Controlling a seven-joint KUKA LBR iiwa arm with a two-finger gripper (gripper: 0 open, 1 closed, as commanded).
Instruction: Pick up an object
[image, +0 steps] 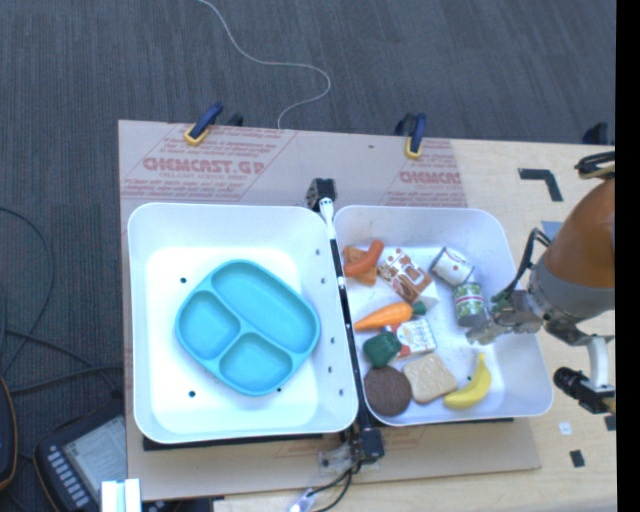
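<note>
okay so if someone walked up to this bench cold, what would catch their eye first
Probably the bright blue divided plate, alone in the left bin. Next, the jumble of toy food in the right bin: a carrot, a banana, a brown cookie. The gripper hovers at that pile's right side.

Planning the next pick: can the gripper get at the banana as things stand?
Probably yes. The banana lies uncovered at the right bin's near edge, with a small gap to the cracker, and the gripper is just above it in the view.

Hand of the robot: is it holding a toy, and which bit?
Cannot be told. The hand sits low in the right bin, beside the green can and above the banana.
</note>
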